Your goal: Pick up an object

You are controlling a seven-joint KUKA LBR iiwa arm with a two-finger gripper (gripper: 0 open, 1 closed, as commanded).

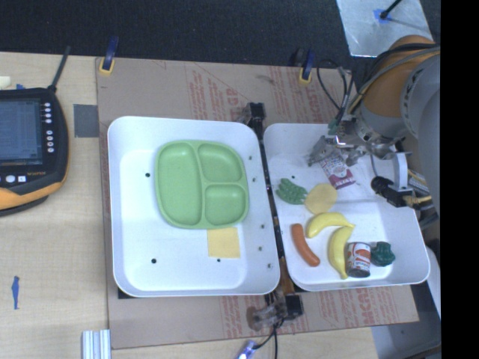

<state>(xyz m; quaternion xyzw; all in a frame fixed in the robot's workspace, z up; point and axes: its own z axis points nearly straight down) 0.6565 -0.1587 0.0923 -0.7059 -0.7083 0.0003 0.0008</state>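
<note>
The arm [408, 73] is cut off at the right, so only its orange band and part of the grey wrist show. At the gripper [329, 152], over the far side of the right bin [299, 271], the metal parts blur together and the state of its tips cannot be told. The small red-and-white packet [340, 174] just beside it is too blurred to identify. The tablet controller [22, 148] is cropped by the left edge. The can [358, 259] hides part of the near banana [340, 249]; its label is unreadable.
</note>
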